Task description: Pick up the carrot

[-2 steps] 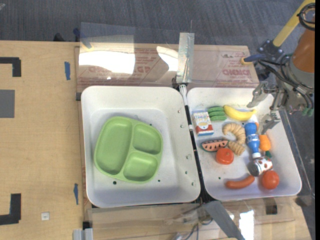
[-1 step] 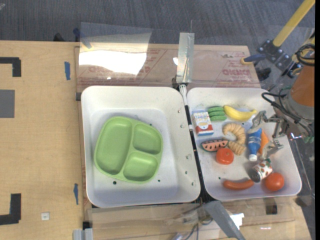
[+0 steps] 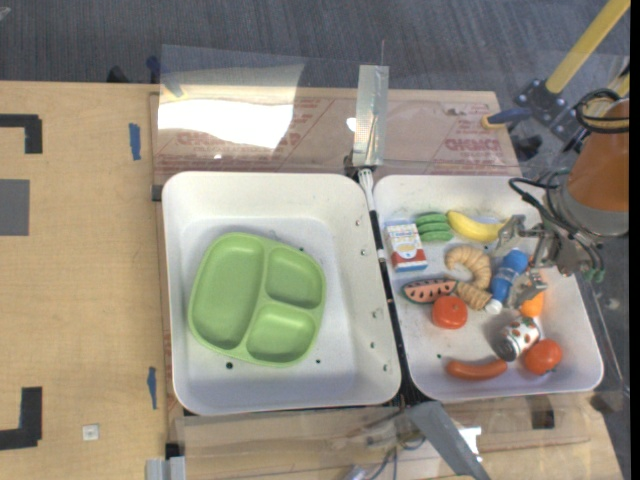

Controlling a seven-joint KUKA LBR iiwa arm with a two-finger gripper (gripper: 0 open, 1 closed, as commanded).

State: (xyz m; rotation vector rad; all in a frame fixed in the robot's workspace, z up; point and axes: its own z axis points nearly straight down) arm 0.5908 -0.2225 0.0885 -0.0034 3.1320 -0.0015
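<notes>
Left bin (image 3: 190, 268): green divided plate (image 3: 258, 296), centred. Right bin (image 3: 590, 363): milk carton (image 3: 405, 244) and croissant (image 3: 472, 265) toward the middle, sausage (image 3: 476, 369) along the near edge. Carrot (image 3: 533, 302) near the right edge, beside a blue bottle (image 3: 508, 275). Gripper (image 3: 537, 253) just above the carrot; grip state cannot be told.
</notes>
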